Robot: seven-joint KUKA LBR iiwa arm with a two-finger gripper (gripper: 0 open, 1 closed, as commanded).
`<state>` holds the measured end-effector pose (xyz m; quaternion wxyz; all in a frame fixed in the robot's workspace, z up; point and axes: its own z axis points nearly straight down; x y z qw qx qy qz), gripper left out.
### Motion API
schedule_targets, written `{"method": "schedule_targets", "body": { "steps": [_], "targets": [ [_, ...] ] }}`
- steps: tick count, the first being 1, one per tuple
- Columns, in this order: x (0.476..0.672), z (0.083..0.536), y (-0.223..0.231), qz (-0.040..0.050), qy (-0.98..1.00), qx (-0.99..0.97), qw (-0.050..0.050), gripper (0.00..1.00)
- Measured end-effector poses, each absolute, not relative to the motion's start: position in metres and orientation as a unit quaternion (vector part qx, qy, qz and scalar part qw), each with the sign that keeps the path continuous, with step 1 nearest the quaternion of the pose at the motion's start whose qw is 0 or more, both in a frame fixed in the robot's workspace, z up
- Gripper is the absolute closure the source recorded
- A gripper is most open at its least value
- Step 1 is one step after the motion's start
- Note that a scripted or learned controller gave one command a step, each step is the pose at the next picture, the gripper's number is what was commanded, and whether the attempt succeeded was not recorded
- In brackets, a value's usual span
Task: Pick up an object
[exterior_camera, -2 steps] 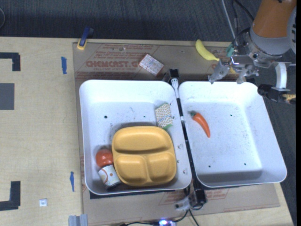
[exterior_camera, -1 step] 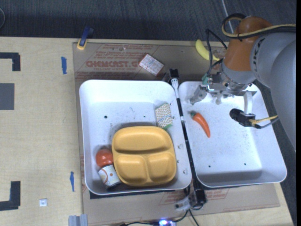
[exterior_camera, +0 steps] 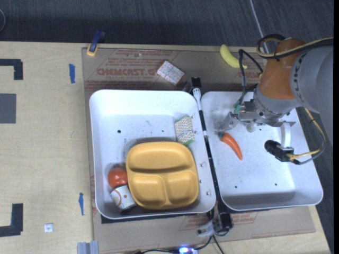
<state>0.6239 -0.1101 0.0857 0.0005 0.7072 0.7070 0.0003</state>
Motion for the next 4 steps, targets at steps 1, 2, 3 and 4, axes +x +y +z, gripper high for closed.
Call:
{"method": "schedule_targets", "body": {
  "steps": [1, 2, 3, 4],
  "targets": [
    [0.562, 0.086, -0.101, 0.0003, 0.707, 0.707, 0.0, 0.0],
    [0.563, 0.096, -0.101, 0.0019, 0.706, 0.708, 0.003, 1.0],
    [0.563, 0.096, -0.101, 0.0018, 0.706, 0.708, 0.003, 0.0],
    [0.503, 0.086, -0.095, 0.0012, 0.707, 0.707, 0.001, 0.0]
  ]
}}
